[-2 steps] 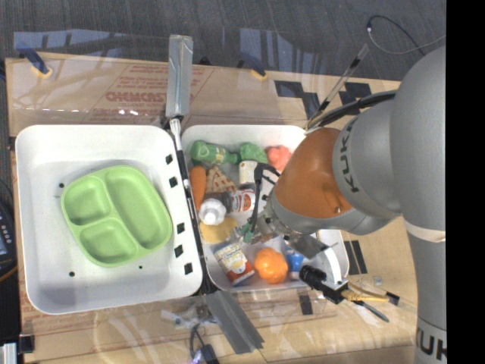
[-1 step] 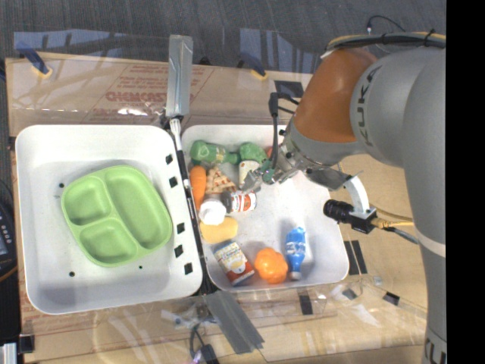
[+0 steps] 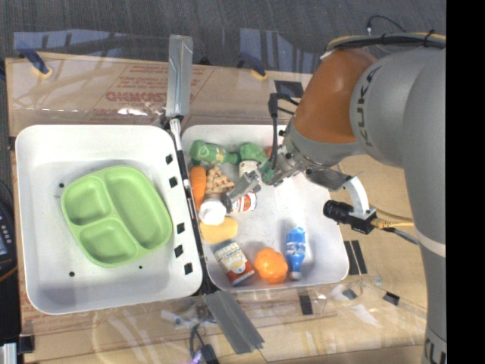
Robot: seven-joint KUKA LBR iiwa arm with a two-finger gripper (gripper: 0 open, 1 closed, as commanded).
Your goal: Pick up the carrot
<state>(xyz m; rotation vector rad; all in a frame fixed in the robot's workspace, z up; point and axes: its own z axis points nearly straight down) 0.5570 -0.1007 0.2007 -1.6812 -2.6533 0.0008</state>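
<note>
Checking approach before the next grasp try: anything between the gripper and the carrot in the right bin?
Yes. The gripper hovers right of the carrot, which lies against the right bin's left wall. A patterned packet and a white jar lie between them. From above, nothing visible covers the carrot.

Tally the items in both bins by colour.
Green: 3, the plate and two green items
Orange: 2, the carrot and a round fruit
Yellow: 1
Blue: 1, a bottle
Mixed colours: 3
Total: 10

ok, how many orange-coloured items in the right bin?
2, maybe more hidden under clutter. The carrot lies along the right bin's left wall; the orange fruit sits near its front edge.
</note>
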